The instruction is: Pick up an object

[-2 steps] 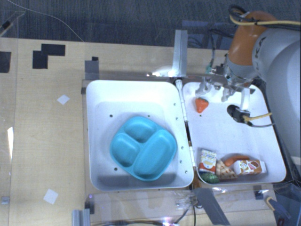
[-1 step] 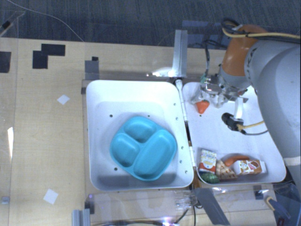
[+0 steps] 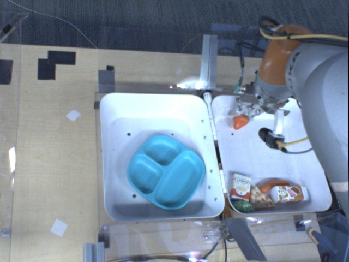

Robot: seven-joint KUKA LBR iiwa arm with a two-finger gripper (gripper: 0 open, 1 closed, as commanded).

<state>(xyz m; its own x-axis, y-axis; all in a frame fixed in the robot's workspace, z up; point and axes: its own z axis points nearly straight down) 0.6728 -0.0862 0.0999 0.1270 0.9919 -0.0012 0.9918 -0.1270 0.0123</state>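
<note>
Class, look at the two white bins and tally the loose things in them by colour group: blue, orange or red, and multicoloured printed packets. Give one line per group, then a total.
Blue: 1, the divided plate in the left bin.
Orange or red: 2, a small piece by the gripper, and one among the packets.
Printed packets: 2, and.
Total: 5; a dark green bit is too unclear to count.

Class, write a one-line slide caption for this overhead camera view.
Arm's claw poised by an orange object in the right bin; a blue divided plate fills the left bin.
</note>
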